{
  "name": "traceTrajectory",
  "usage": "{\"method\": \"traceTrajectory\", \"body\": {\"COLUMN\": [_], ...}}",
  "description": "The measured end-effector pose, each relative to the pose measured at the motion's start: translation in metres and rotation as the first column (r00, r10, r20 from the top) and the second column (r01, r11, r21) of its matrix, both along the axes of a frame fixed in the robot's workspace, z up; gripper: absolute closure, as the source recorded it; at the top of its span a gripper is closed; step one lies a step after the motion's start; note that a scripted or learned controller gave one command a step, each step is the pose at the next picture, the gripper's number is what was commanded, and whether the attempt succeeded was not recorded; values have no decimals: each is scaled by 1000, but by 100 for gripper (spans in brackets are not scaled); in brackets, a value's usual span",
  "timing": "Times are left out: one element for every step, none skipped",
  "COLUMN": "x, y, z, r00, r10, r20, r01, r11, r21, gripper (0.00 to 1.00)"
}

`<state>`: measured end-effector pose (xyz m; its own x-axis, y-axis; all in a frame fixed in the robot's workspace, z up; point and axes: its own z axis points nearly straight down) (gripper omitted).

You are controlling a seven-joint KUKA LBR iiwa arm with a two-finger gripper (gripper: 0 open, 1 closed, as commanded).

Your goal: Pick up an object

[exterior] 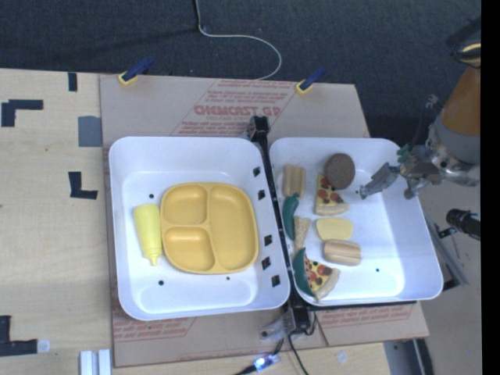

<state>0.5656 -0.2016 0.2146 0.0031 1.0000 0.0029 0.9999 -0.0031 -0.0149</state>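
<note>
fingers [380, 182] hang parted and empty at 3 o'clock of the brown patty [339, 169]: judged light, rigid, best gripped across its edges.

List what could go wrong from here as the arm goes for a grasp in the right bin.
1. Crowding: the pizza slice, brown patty and yellow piece lie close together, so the gripper may nudge a neighbour or catch two at once.
2. Flat shapes: these pieces lie low on the bin floor, so a grasp could slide off.
3. Wall: the second pizza slice and green piece sit against the divider side of the right bin, leaving little room there.
</note>
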Motion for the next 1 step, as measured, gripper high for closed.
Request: {"method": "traceTrajectory", "body": {"x": [3], "y": [1], "z": [8], "r00": [1000], "r10": [4], "r20": [13], "r01": [-4], "r11": [1000], "r21": [-3], "gripper": [0]}}
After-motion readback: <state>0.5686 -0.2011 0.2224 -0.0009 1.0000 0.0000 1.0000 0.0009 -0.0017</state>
